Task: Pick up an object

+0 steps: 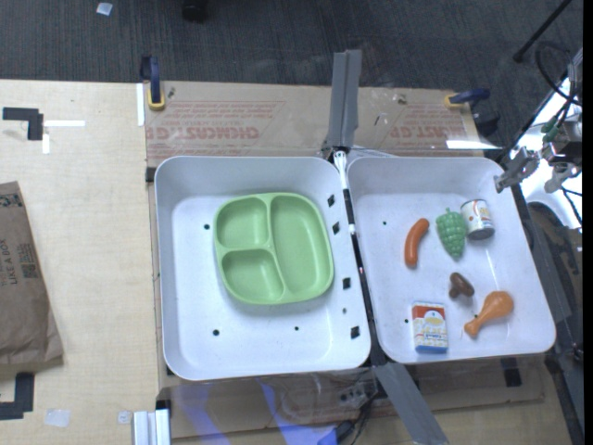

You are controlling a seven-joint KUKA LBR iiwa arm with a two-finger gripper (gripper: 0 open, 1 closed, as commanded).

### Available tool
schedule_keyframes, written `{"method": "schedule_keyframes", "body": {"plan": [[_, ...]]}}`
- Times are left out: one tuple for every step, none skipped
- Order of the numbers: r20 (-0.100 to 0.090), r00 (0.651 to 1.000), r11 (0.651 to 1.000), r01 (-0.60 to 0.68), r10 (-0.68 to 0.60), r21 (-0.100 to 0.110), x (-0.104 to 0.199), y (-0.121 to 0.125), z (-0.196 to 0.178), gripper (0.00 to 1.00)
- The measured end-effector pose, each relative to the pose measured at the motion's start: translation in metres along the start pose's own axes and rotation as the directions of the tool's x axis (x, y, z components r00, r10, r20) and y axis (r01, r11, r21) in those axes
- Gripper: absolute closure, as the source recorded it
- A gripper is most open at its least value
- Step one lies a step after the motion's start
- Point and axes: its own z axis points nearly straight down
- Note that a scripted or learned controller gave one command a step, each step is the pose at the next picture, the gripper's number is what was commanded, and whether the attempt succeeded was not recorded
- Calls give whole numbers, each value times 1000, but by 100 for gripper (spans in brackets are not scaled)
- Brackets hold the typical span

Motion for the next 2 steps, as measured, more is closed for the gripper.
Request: {"method": "schedule_keyframes", "body": {"plan": [[0, 993, 993, -117, 117, -2, 16, -2, 188, 0], [-1, 993, 993, -119, 119, -1, 15, -3, 180, 100]]}}
